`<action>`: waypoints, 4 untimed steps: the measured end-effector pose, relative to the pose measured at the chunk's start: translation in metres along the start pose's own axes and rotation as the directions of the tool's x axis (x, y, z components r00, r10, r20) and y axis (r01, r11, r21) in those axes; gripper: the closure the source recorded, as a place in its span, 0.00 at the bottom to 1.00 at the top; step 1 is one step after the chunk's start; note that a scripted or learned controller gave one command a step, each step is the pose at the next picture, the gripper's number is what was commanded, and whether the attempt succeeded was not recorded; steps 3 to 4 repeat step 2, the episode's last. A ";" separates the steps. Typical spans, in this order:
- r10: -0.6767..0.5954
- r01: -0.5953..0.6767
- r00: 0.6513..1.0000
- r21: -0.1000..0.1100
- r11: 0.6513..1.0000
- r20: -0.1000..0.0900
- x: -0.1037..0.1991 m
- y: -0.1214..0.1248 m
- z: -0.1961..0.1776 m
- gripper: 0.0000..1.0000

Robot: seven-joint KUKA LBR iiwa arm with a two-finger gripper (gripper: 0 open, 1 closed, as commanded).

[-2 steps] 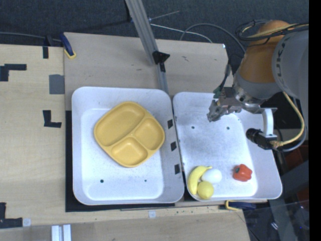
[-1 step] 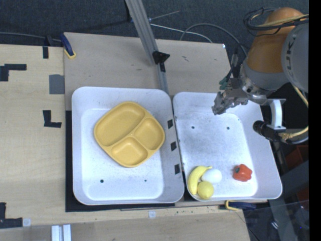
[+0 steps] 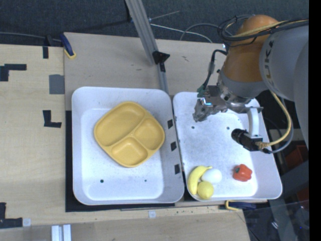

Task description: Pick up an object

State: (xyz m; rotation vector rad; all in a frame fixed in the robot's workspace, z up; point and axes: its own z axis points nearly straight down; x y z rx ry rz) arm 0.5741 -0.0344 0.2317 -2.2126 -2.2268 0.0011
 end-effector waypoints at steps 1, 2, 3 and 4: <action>-0.001 0.001 1.000 0.001 1.000 0.000 0.057 -0.009 0.010 1.00; -0.001 0.001 1.000 0.000 1.000 -0.001 0.109 -0.013 0.009 1.00; -0.001 0.001 1.000 0.000 1.000 -0.001 0.109 -0.013 0.009 1.00; -0.001 0.001 1.000 0.000 1.000 -0.001 0.109 -0.013 0.009 1.00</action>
